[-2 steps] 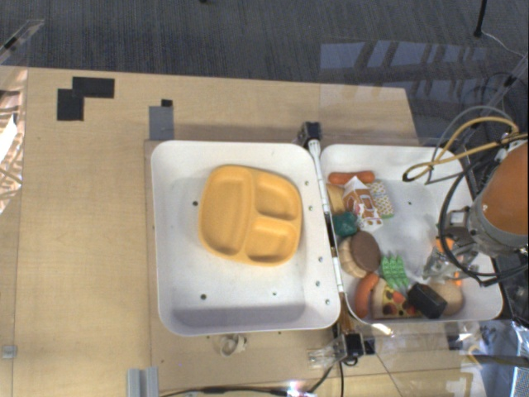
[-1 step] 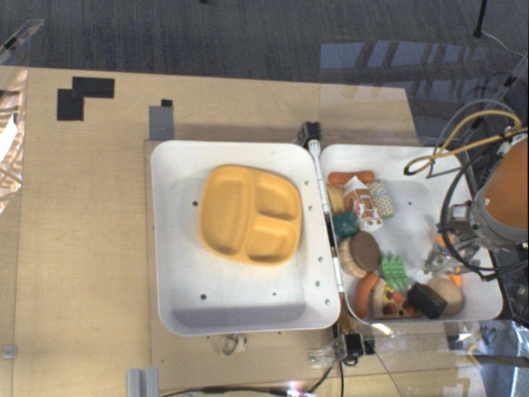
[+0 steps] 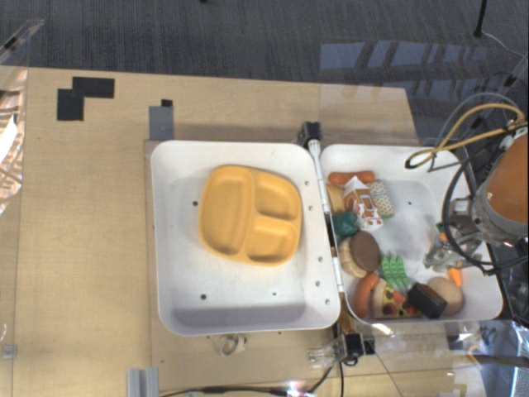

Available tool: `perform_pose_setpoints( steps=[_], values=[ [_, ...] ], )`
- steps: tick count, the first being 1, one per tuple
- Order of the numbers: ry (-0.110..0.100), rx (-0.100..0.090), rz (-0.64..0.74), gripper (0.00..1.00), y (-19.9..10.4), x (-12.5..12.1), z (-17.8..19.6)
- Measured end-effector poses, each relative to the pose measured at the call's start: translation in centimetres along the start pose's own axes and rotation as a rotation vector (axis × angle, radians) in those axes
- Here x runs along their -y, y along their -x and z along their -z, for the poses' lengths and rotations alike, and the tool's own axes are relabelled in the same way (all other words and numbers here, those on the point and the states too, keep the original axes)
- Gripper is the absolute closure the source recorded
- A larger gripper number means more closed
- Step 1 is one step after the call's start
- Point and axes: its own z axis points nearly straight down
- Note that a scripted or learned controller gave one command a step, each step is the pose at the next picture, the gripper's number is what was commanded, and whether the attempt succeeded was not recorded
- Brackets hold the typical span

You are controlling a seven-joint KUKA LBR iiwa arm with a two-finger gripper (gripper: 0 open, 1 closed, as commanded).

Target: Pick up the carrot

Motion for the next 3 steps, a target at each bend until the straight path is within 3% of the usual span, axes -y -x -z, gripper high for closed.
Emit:
perform_pose_setpoints(
  steps=[1,2,3],
  values=[
    [0.001,0.0,0.0,0.0,0.0,0.0,0.0],
    [0.002,-0.01,-0.024,0.0,-1.1,-0.7,-2.7],
    [0.031,-0.013,-0.09,0.0,-1.4,-1.7,-3.7]
  ],
)
